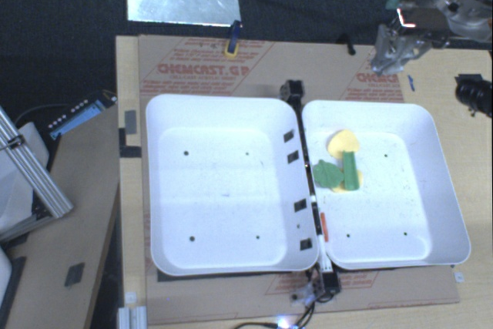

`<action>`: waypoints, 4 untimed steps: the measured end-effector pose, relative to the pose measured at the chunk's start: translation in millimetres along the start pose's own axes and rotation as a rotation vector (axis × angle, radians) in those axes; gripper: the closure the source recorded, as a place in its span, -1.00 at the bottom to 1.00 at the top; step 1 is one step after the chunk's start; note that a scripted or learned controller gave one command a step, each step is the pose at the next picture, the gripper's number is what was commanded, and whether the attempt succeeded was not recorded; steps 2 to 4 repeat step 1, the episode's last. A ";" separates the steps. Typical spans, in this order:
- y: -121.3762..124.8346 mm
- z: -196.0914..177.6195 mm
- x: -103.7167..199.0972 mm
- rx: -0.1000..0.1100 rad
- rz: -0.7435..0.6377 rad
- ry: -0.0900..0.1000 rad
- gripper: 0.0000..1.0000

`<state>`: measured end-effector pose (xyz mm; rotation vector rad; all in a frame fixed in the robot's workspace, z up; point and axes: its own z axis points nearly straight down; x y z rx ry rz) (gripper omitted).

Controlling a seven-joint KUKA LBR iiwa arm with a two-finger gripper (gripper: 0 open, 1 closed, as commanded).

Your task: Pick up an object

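I am looking down on the two white bins, and I judge I am sitting at the very start of the pick: the gripper (393, 58) is hanging high over the cardboard behind the right bin (439, 166), well apart from anything it could take. Nothing is lying between its fingers, and whether they are spread or pressed together I cannot tell, since the metal parts are blurring into one pale lump at this angle.

The things to choose from are gathering in one small cluster near the inner wall of the right bin. A yellow rounded piece (343, 141) is lying furthest back; a green stick-shaped piece (350, 169) is lying lengthwise just in front of it, touching it; and a darker green, leaf-like lump (328, 174) is resting against the stick's left side. All three are looking matte and soft, perhaps foam or rubber. The bins are smooth, glossy moulded plastic with rounded corners and shallow walls.

The left bin (166, 166) is offering me no target. For the next move I am reckoning on bringing the arm forward and down over the cluster, lining the fingers across the stick's narrow width.
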<state>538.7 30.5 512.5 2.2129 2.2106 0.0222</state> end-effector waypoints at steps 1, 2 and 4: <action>-44.6 109.7 53.5 0.029 -0.010 0.000 1.00; -44.6 109.7 53.5 0.029 -0.010 0.000 1.00; -44.6 109.7 53.5 0.029 -0.010 0.000 1.00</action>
